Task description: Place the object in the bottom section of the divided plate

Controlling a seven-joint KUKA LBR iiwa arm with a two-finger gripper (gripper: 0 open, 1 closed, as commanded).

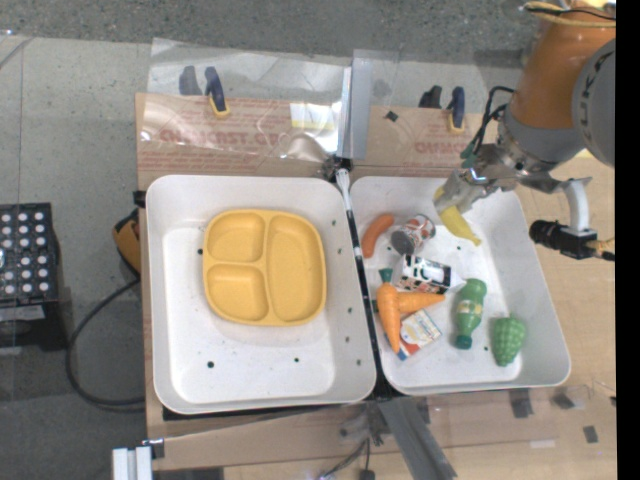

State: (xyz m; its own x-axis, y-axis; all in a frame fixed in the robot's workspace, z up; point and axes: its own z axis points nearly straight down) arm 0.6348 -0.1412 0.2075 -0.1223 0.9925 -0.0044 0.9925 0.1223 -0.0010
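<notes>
A grey speckled floor [80, 88] surrounds a table [250, 133] covered at the back with brown cardboard and clear plastic sheeting held by blue clamps [212, 86]. Two shallow white bins sit side by side on it. The left bin [180, 358] holds a yellow divided plate [266, 266] with three sections, lying flat toward the bin's upper middle; nothing lies on the plate. The right bin [535, 298] carries a cluster of toy foods.

The arm [560, 78], with its orange band and grey wrist, reaches in from the right and slants down over the upper part of the right bin. Its hand [462, 194] points down and to the left, just above a yellow banana-like piece [460, 224] that lies near the bin's upper middle. The fingertips appear to be at or touching the yellow piece, but whether they are spread or closed around it I cannot tell.

In the same bin, well apart from the plate, lie a green bottle-shaped toy [467, 313], a green strawberry-like toy [508, 339], an orange carrot [398, 306] resting over a small printed packet [420, 332], a reddish sausage [377, 233] near the bin's left wall, a small round can-like item [412, 235], and a black-and-white object [424, 270] between them. A black cable [90, 318] loops on the floor to the left of the table, beside a black grid-patterned box [25, 268].
</notes>
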